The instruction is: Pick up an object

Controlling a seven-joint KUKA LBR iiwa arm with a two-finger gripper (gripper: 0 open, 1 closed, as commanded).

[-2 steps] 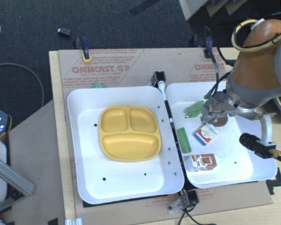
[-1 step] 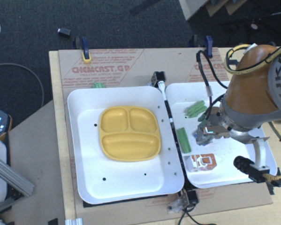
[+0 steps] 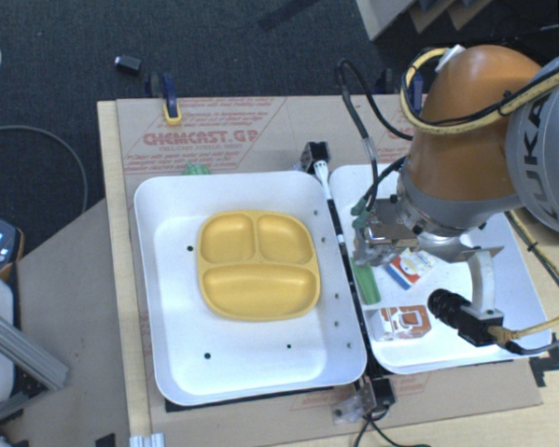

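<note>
My gripper (image 3: 371,230) hangs low over the left part of the right bin (image 3: 510,341), close to the wall it shares with the left bin (image 3: 171,298). My wrist covers the mechanism, so I cannot tell how it is set or whether it carries anything. Just below it lies a green stick (image 3: 365,281), long and narrow, along the bin's left wall. Judged stiff, light and smooth; best taken across its short width near the middle, though the wall beside it leaves little room on that side. Right of the stick, near my gripper, a small card (image 3: 405,272) with red and blue print; below that, a flat packet (image 3: 403,322) with orange-brown print. Both look thin and light, lying flush on the floor, so I judge them hard to get under and apt to slide. Far to my left, a yellow tray (image 3: 258,266) with three compartments sits mid-bin; rigid, broad, probably to be taken by the rim. Hidden: whatever lies under my wrist in the upper right bin. The print on card and packet is too small to read.
</note>
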